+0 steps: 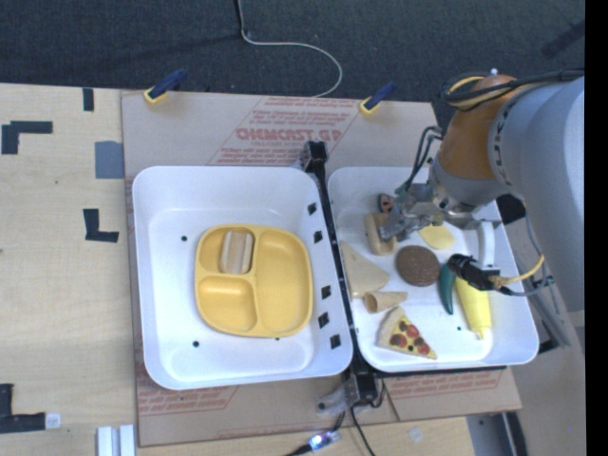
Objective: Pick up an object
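Left bin (161, 255): well to the left of the gripper, beyond the divider between the two bins. It carries a yellow divided plate (255, 281), and a small tan block (237, 251) lies in the plate's upper-left compartment. Nothing here looks like part of this try.

Wedge and cone: a pale wedge (364, 269) lies below and left of the gripper, just inside the right bin's left wall, and a small cone (385, 300) sits further below it. Both are apart from the tool.

Pizza slice (407, 335): near the front of the right bin (518, 354), well below the gripper, untouched.

Gripper (399, 218): low in the upper-left part of the right bin, right at a tan rounded piece (380, 237) that touches or sits just under its tip. I cannot tell from this angle whether the tool is released or clenched.

Brown disc (417, 265): just below and to the right of the gripper, flat on the bin floor.

Pale yellow piece (438, 237): just to the right of the gripper, partly under the wrist.

Green pepper (446, 291) and yellow corn (473, 304): below and right of the tool, side by side near the arm's cable.

Progress: nothing is lifted. As I judge it, the reach to the tan rounded piece is made; a confirmed grip and the raise are left.
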### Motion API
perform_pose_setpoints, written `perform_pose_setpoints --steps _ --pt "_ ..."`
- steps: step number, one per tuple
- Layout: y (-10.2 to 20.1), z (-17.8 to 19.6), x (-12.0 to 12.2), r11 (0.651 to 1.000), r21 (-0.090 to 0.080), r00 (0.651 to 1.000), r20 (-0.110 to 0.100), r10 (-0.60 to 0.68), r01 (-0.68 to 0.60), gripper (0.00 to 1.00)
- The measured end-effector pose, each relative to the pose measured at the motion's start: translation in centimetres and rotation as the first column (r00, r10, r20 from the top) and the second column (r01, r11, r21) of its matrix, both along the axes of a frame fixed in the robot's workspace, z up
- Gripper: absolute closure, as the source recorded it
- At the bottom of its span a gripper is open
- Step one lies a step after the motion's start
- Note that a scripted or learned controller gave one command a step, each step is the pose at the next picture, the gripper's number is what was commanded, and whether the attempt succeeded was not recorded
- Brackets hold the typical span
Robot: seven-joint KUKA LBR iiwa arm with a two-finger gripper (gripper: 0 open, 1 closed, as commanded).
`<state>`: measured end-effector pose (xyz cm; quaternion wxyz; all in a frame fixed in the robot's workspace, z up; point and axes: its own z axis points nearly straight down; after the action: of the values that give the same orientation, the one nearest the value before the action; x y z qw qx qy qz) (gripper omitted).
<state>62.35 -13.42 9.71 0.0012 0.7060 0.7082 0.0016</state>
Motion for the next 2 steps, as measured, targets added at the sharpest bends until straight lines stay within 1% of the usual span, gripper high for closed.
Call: perform_pose_setpoints --steps 1,2 --pt "0.8 6.0 0.1 1.000 -0.001 1.000 -0.001 -0.001 0.001 1.00" --pt "0.6 12.4 0.4 1.000 -0.002 1.000 0.001 -0.002 0.002 1.00"
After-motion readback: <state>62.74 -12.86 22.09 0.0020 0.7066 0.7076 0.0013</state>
